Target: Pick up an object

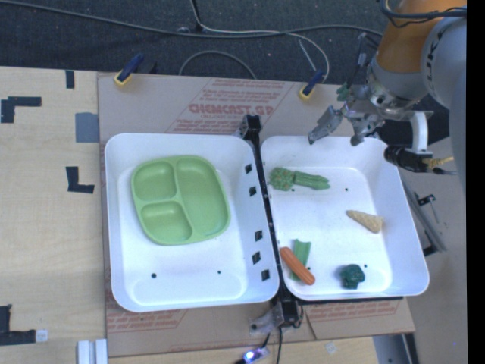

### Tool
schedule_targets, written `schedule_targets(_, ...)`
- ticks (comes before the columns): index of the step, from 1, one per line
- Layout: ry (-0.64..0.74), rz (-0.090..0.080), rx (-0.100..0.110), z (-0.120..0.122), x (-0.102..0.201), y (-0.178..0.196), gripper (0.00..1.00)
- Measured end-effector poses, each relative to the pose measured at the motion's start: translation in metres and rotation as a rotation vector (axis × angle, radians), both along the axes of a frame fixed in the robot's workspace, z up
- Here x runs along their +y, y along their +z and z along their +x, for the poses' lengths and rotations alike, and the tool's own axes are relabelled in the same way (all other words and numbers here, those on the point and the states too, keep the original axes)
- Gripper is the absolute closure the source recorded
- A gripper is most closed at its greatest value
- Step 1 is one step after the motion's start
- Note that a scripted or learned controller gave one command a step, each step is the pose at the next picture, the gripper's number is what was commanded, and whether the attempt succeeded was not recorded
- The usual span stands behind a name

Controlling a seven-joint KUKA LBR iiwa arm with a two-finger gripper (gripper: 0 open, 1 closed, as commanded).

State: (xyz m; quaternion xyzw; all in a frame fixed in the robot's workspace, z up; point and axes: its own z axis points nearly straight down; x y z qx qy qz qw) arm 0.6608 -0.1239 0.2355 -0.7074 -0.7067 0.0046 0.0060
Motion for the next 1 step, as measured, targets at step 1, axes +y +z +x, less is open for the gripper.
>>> schedule_targets(1, 0.003, -0.002, -0.012, 0.002, 0.0005, 0.0081, 0.0)
